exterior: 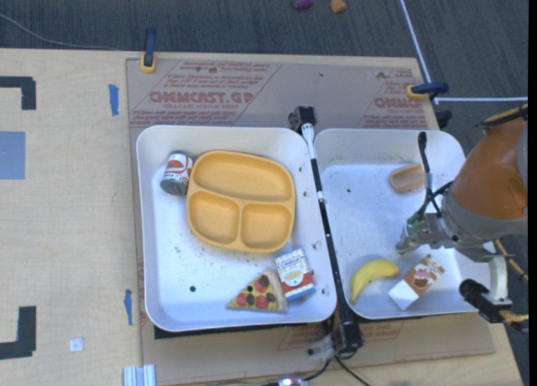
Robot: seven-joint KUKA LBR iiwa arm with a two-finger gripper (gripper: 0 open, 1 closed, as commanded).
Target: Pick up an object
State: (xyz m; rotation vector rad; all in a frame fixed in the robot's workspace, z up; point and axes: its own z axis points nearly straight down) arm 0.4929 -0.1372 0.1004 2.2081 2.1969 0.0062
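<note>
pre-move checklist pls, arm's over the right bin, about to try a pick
1. Arm position: ok. The gripper hangs over the right bin, above the small carton.
2. Fingers open for the descent: cannot tell; the wrist hides them.
3. Nothing already held: cannot tell, for the same reason.
4. Candidate targets in that bin: ok. The banana lies left of the carton, apart from it; the bread roll sits near the far wall.
5. Room around the carton: not ok. It lies close to the bin's near wall.
6. Cable: cannot tell. A black lead runs across the bin toward the wrist and might snag.
</note>
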